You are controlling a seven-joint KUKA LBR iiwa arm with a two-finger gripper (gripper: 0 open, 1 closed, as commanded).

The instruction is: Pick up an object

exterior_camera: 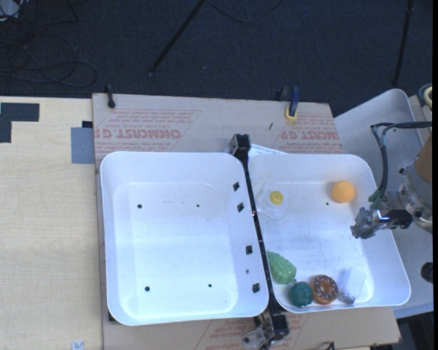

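The robot arm comes in from the right, and its gripper [363, 224] hangs over the right side of the right bin [379, 170]. I cannot tell how the gripper is set; it is too small and dark here. Nothing seems to be in it.

The job is to pick up a thing, and this looks like the very start: the reach, with no grab made yet.

All the things to pick from lie in the right bin. An orange ball [343, 191] sits near the top right part, quite close to the gripper and a bit above it in the view. A small yellow thing [277, 197] lies near the wall between the two bins. Down at the bottom edge there is a row: a green lump [281, 267], a dark teal ball [301, 294], a brown donut with sprinkles [324, 289], and a pale clear-looking piece [354, 281] (hard to make out what it is). The teal ball and the donut touch or nearly touch.

I think the ball is the easy pick, since it sits alone. The gripper would need to move over it, go down around it, and squeeze gently, because a ball can roll away.

The left bin [113, 195] sits right beside it.
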